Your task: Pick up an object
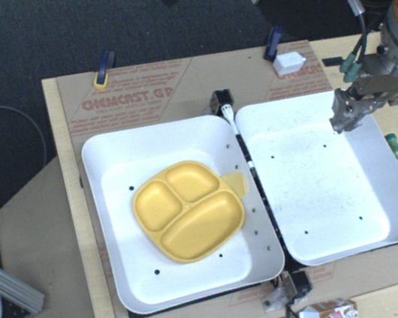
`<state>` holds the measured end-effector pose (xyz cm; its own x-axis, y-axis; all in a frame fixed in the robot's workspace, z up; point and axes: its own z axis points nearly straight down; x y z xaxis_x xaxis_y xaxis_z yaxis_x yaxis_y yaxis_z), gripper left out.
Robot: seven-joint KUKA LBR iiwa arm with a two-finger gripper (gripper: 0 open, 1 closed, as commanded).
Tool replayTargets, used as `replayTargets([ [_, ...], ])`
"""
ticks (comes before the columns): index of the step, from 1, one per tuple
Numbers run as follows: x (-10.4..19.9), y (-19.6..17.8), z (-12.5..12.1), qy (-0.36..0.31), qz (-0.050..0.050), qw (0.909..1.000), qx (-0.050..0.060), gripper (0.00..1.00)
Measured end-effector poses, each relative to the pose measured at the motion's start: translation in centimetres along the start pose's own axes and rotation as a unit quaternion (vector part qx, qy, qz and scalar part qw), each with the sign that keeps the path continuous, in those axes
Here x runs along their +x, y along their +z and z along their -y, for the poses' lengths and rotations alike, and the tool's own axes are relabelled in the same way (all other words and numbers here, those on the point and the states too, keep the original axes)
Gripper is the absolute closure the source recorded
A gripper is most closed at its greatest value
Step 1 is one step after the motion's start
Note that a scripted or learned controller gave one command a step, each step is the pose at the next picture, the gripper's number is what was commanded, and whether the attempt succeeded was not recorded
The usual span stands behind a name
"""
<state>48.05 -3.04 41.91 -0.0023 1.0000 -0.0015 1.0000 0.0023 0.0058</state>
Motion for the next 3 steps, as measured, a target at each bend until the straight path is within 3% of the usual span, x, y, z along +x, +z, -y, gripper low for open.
replayTargets([
  [1, 10.1, 6.0, 0.2, -0.005, -0.002, 1.0, 0.007, 1.0],
  [2, 4.4, 4.5, 0.1, 0.003, 0.0, 1.0, 0.001, 1.0],
  [3, 11.1, 3.3, 0.1, -0.003, -0.002, 1.0, 0.001, 1.0],
])
